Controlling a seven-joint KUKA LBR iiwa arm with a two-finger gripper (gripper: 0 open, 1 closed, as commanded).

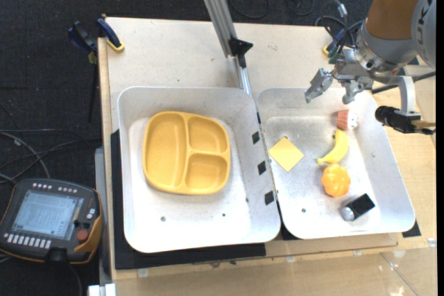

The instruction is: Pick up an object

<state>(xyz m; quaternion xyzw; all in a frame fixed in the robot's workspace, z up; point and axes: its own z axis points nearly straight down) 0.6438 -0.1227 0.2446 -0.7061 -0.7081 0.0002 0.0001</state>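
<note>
Nearest the camera, at the bottom left beside the bench, a teach pendant is laid out of the working area. On the bench, the pickable items are gathered in the right bin, within the arm's reach from the right. A black and silver block is set near the bin's front edge, its long axis slanted from lower left to upper right. Just above it an orange pepper-like toy is seen, and touching or nearly touching that, a banana is laid with its long axis running from lower left to upper right, the curve bowed toward the right. A small pink and white piece is placed just beyond the banana's upper tip. A yellow square is turned diamond-wise near the bin's left side. The gripper is held above the bin's far edge, fingers spread apart with nothing between them, judged ready for a descent. In the left bin a yellow divided tray is kept apart.
</note>
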